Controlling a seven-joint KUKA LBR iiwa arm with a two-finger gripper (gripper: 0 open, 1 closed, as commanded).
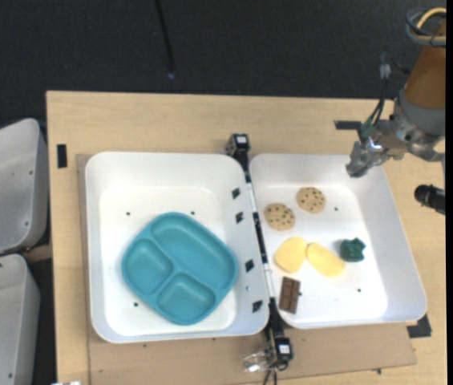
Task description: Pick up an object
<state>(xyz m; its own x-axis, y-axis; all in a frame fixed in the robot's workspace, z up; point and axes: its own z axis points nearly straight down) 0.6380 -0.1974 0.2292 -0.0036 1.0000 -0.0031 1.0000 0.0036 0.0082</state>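
We judged the pick had not begun: the gripper (360, 165) hung over the far right corner of the right bin (370, 307), well apart from the two cookies (294, 207), yellow pieces (309, 257), green lump (353, 249) and brown bar (289, 294) lying in that bin. Next it needed to cross above one item and descend. Its tip was small and blurred, so we could not tell its state.

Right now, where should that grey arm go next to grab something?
Probably down and inward toward the round chocolate-chip cookie: the gripper hangs over the right white bin at its far corner, holding nothing, and that cookie lies nearest.
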